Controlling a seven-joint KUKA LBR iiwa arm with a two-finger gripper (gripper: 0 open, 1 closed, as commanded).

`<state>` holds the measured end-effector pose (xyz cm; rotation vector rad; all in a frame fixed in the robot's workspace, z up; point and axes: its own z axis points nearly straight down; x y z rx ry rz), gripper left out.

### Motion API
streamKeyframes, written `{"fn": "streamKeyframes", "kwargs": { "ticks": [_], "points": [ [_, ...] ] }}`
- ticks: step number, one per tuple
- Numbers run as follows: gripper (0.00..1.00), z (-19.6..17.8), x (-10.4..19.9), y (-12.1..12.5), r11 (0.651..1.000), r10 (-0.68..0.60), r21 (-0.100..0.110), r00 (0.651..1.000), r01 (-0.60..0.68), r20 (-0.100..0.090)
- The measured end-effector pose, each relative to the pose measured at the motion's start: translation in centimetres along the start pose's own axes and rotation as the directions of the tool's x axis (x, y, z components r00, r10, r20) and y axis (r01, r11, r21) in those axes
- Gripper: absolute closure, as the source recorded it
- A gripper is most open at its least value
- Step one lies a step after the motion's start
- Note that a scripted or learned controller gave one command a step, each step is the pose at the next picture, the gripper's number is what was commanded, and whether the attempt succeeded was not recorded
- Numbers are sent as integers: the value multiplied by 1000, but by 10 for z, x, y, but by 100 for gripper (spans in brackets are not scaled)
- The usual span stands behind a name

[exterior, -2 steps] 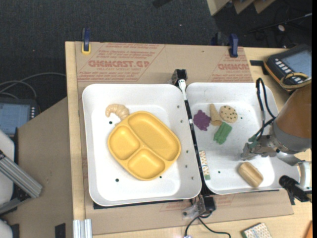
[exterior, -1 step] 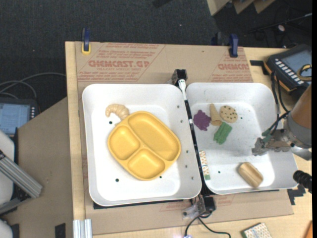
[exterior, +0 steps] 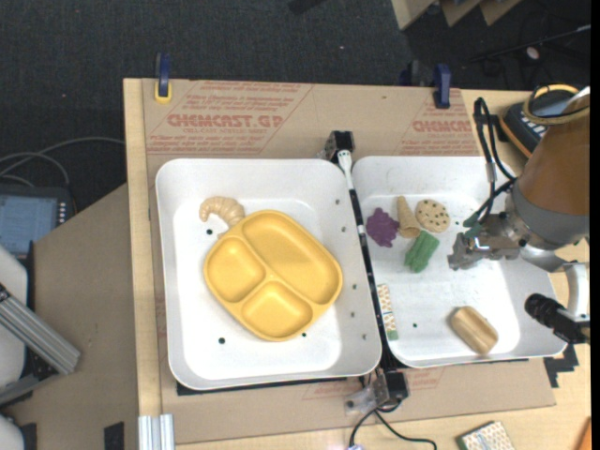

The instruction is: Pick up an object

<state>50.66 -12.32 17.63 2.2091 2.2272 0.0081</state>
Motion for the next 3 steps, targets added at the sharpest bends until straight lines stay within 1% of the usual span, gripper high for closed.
{"fn": "streamKeyframes", "kwargs": {
  "ticks": [1, 2, 3],
  "points": [
    [100, 19, 15, 47, 1000, 4, 3, 1000, -4, 1],
    [0, 18, 13, 45, 1000, 7, 5, 1000, -7, 1],
    [0, 95, 12, 50, 1000, 8, 10, 1000, -8, -1]
  ]
}}
